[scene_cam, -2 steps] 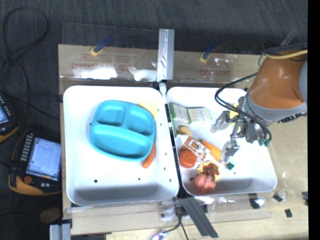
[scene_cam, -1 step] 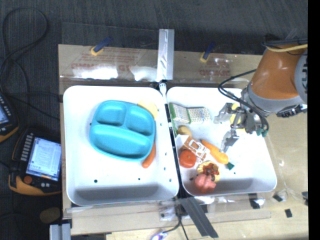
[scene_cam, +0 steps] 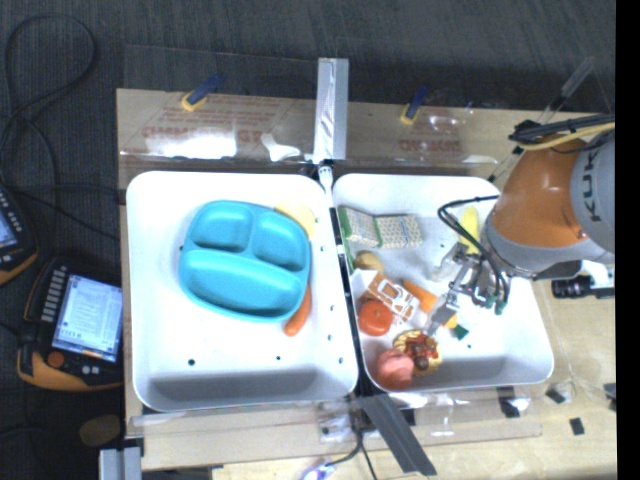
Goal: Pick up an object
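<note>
Grey arm w/ orange band [scene_cam: 535, 208] reaches in from right, over right white bin [scene_cam: 520, 363]. Two-finger gripper [scene_cam: 447, 306] down low in bin, tips near small orange-white carton [scene_cam: 392, 296] & yellow-red toy bit [scene_cam: 420, 346]. Can't tell how the claw stands, too blurry. Blue divided plastic tray [scene_cam: 245, 258] in left white bin [scene_cam: 160, 368].
</note>
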Robot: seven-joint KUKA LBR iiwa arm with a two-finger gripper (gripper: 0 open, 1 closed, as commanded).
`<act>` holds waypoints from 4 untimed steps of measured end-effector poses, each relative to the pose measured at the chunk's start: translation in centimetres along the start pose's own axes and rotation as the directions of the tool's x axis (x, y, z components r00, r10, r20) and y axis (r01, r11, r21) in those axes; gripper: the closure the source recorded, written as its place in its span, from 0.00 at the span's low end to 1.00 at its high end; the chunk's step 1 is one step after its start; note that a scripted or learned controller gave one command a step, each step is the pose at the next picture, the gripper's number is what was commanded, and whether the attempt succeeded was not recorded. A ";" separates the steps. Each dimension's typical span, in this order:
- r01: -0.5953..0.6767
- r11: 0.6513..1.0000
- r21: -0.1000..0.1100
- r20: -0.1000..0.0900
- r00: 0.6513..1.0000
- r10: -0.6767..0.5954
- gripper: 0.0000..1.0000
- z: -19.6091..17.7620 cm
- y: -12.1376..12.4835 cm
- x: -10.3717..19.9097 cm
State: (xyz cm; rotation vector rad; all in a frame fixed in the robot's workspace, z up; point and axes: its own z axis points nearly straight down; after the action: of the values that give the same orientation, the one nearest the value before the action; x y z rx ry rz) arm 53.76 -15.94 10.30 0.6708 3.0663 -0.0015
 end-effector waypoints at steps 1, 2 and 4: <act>0.209 0.978 0.004 0.034 0.977 -0.209 0.00 0.5 2.6 2.9; -0.163 0.987 -0.014 0.041 0.986 0.163 0.00 0.4 1.7 5.2; -0.220 0.976 0.002 -0.003 0.976 0.220 1.00 -8.8 5.0 8.2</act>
State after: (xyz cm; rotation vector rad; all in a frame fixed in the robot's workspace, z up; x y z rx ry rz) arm 48.41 -7.97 19.10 1.0069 2.9760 -0.0020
